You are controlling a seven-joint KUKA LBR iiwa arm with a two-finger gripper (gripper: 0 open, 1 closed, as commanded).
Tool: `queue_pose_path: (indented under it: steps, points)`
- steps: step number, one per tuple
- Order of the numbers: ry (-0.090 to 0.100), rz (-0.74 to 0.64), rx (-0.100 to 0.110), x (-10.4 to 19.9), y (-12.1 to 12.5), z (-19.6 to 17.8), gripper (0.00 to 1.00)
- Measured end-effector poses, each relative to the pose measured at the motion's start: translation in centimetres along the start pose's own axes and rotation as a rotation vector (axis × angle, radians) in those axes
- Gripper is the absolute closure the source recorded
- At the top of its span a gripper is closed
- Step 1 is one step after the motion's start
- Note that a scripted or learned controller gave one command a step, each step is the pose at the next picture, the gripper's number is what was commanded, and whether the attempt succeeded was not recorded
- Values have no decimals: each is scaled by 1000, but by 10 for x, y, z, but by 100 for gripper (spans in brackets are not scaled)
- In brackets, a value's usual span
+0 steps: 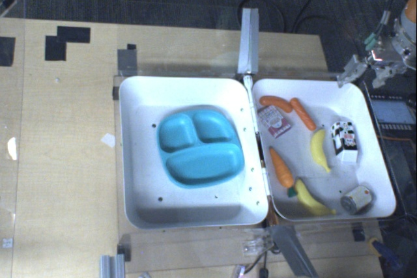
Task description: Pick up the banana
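- Gripper sits off the upper right corner of the right bin, outside the rim, fingers spread apart, nothing between them.
- Right bin contents: banana near centre, lying lengthwise; second banana at the front edge, just beside a carrot.
- Two more carrots at the back left, next to a small packet.
- Black-and-white carton right of the central banana; grey can in the front right corner.
- Left bin holds a blue divided plate.
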State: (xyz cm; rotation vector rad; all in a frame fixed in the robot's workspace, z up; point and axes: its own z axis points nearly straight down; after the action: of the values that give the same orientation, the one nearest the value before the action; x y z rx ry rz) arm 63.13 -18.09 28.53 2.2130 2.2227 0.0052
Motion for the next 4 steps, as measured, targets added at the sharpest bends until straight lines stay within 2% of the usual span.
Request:
queue_pose_path:
  steps: [1, 2, 3, 4]
  points:
    - [-1, -58, -1, 23, 8, -7, 0]
    - [-3, -64, -7, 25, 10, -19, 100]
    - [-3, -64, -7, 25, 10, -19, 0]
    - [-1, -56, -2, 7, -32, -71, 0]
